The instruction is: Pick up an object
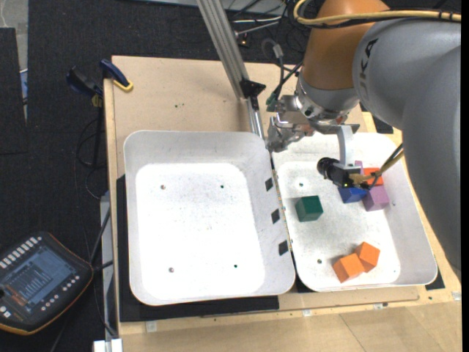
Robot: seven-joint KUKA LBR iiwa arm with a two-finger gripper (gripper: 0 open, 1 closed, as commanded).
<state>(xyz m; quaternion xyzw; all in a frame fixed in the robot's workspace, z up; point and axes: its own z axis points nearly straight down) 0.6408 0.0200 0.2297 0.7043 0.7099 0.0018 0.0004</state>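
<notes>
The two orange blocks (357,262) lie at the right bin's (410,273) front edge, the green cube (308,208) mid-bin, both well apart from the gripper (281,136) hovering over the bin's back-left corner, its grip state impossible to tell.

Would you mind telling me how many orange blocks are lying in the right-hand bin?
2: both sit near the front edge of the right bin, touching, one orange block left of the other orange block. More may hide under the arm.
</notes>
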